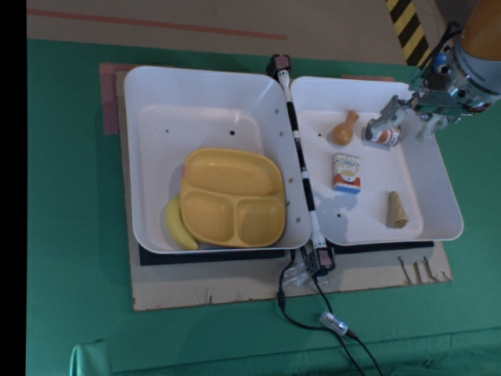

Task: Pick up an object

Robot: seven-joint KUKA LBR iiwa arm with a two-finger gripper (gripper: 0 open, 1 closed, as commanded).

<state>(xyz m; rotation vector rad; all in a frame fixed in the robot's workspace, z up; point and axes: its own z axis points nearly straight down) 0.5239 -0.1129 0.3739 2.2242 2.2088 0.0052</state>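
Note:
In the right bin (438,202), my gripper (405,125) hangs over the far right corner, open, its fingers spread wide. A small red-and-white can (389,137) lies right under the left finger (383,121), beside it rather than between the two fingers. A tan pear-shaped toy (343,129) lies just left of the can. A small red, white and blue box (346,171) sits in the middle of the bin. A brown ice-cream cone (397,210) rests near the front right.
The left bin (156,100) holds a yellow divided plate (232,197) with a banana (178,225) tucked at its front-left edge. A black-and-white bar (301,163) runs along the seam between the bins. Cables (313,304) trail off the bench front.

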